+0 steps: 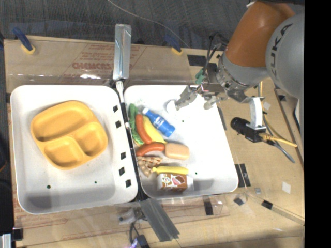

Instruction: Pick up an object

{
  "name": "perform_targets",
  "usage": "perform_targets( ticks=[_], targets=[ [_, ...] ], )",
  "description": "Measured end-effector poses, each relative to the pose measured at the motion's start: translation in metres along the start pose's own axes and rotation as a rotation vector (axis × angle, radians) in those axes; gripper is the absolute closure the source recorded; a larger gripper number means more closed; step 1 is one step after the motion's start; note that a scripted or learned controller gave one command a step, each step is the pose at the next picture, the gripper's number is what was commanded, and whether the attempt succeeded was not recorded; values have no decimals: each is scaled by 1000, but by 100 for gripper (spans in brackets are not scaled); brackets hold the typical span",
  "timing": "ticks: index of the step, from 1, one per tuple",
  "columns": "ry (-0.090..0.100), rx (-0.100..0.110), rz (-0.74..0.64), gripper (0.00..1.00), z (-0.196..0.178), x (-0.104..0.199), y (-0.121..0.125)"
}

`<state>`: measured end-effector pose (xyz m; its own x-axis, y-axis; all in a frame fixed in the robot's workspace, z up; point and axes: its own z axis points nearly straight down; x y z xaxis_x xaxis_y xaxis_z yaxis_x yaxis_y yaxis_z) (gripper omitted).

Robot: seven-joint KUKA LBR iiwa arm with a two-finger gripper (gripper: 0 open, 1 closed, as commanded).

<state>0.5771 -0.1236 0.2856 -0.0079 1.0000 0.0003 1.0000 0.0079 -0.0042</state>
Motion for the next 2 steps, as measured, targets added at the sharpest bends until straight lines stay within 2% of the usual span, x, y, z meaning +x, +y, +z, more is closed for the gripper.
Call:
perform_targets(
  ticks=[1, 2],
  targets=[
    [1, 9, 90, 0, 100, 52, 78],
    [1, 2, 315, 0, 195, 28, 80]
  ],
)
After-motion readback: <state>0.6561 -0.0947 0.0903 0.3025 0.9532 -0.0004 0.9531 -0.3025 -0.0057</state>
